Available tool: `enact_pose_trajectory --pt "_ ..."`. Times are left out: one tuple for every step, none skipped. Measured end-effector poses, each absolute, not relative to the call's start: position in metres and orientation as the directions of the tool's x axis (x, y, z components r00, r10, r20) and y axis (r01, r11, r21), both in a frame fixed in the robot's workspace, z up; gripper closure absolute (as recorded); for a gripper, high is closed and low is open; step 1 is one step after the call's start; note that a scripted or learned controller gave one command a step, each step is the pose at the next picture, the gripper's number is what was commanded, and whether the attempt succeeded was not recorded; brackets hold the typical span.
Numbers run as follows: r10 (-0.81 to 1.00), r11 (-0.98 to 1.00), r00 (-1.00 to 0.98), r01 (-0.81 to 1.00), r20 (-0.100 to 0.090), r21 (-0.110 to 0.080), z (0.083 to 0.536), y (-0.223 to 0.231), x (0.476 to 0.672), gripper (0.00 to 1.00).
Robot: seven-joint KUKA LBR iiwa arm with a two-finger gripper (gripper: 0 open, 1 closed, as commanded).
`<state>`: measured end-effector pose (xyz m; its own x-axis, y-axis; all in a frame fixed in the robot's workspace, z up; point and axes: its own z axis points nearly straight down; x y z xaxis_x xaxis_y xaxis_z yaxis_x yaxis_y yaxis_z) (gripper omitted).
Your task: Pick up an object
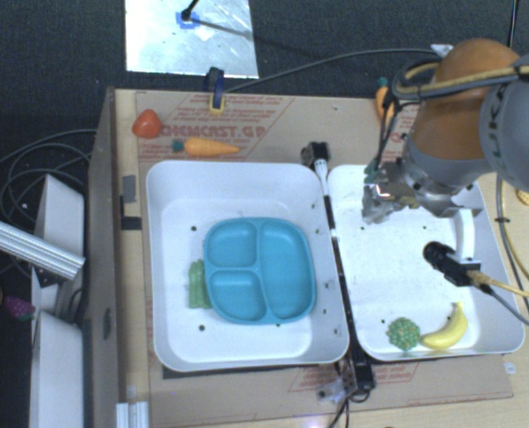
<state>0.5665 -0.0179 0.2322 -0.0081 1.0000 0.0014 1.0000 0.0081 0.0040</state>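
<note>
Hand (377, 205): low over the far, view-left corner of the right bin; how far open it is cannot be told from this view; nothing is seen in its hold.
Arm (465, 123): grey with an orange band, reaching in from the view's right, directly behind the hand.
Right bin (398, 275): white and shallow; its bare floor lies under and nearer the camera than the hand.
Broccoli (404, 333): green floret, well apart from the hand, at the bin's near edge.
Banana (447, 328): yellow, just beside the broccoli on the side away from the left bin, well apart from the hand.
Left bin (246, 185): white, just to the view-left of the hand, touching the right bin.
Plate (260, 270): blue, three compartments, flat in the left bin, to the view-left of the hand and nearer the camera.
Green piece (197, 285): small, against the plate's edge farthest from the hand.
Bench (246, 119): brown printed board under both bins.
Carrot (206, 147): orange, on the bench beyond the left bin, well to the view-left of the hand.
Tomato (147, 124): red-orange, near the carrot, farther still from the hand.
</note>
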Motion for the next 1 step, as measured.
enact_pose_trajectory --pt "1.0 0.001 -0.001 1.0 -0.001 0.002 0.2245 -0.0389 0.5526 1.0"
